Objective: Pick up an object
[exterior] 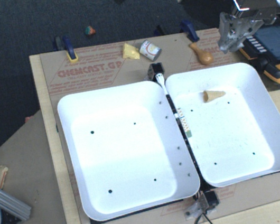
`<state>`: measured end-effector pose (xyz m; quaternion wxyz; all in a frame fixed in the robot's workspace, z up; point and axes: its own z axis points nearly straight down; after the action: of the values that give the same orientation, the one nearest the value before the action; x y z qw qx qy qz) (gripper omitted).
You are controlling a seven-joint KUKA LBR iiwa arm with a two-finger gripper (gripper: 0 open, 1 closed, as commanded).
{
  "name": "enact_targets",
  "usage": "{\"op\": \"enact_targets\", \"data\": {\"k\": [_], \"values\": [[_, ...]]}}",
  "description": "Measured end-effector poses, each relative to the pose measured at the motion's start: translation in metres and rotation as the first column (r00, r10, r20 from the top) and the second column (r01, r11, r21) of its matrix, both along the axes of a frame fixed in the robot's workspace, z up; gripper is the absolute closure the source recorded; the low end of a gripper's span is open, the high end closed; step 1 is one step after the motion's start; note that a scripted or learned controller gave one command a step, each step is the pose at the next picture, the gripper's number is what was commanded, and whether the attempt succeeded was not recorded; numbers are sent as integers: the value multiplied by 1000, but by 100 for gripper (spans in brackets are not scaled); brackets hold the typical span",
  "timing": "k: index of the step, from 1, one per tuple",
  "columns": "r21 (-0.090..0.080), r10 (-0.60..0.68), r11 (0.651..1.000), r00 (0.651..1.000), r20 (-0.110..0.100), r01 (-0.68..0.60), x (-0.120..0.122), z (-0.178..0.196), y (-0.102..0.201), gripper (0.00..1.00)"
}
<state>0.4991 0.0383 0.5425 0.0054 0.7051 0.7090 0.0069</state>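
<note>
Two white bins sat side by side on your tabletop, with the arm at the far right.

A small tan cone-shaped object lay in the far part of the right bin. The left bin sat just beside it. Your claw hovered past the right bin's far right corner, well apart from the object; whether it was open or closed could not be told.

Both white bins, the left bin and the right bin, are showing smooth, slightly glossy plastic. The table is looking like matt brown board printed in red, while the tool at upper right is showing dull grey metal.
</note>
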Motion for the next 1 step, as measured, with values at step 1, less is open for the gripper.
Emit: {"op": "enact_targets", "data": {"k": [1], "values": [[-4,-3,1000,1000,-31,3,19,-146,29,100]]}}
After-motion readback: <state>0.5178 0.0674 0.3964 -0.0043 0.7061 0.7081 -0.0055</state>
